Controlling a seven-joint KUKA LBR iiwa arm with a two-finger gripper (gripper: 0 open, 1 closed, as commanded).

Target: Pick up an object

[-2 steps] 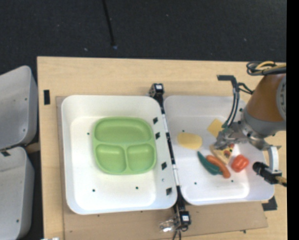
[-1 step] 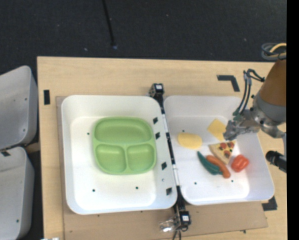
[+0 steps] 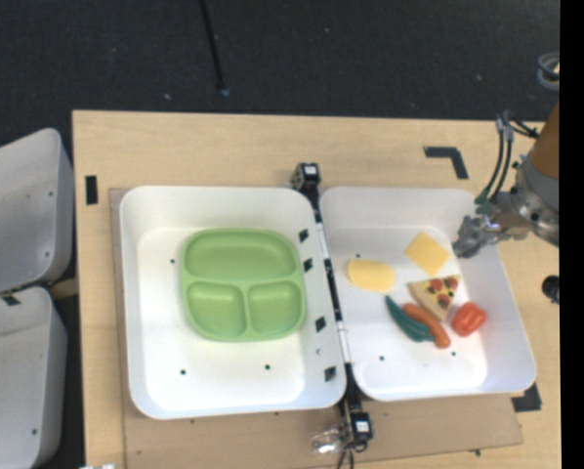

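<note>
A light wooden tabletop [image 3: 204, 149] carries two shallow white bins side by side, joined along a middle seam with small black clips. The left bin [image 3: 150, 360] holds a green divided plate [image 3: 243, 283] with one long compartment at the far side and two smaller ones at the near side; it lies flat near the bin's centre.

The right bin [image 3: 409, 374] holds the small toy foods, gathered in its middle and toward its right edge. A pale yellow oval piece [image 3: 371, 275] lies closest to the seam. A yellow square slice [image 3: 428, 252] sits beyond it, toward the bin's far right part. A pizza wedge [image 3: 438, 293] with red dots lies just on the near side of the slice. A red tomato-like piece [image 3: 468, 319] rests beside the wedge, toward the bin's right edge. A dark green pepper [image 3: 402, 318] and an orange-red carrot-shaped piece [image 3: 429, 328] lie touching each other, just on the near side of the wedge.

The grey arm enters at the tabletop's right edge, with cables looping above it. Its tool [image 3: 471, 234] hangs over the right bin's far right part, just beside the yellow square slice and apart from it. Nothing shows between its fingers; whether they are spread or pressed together I cannot tell, as the tip is small and blurred.
</note>
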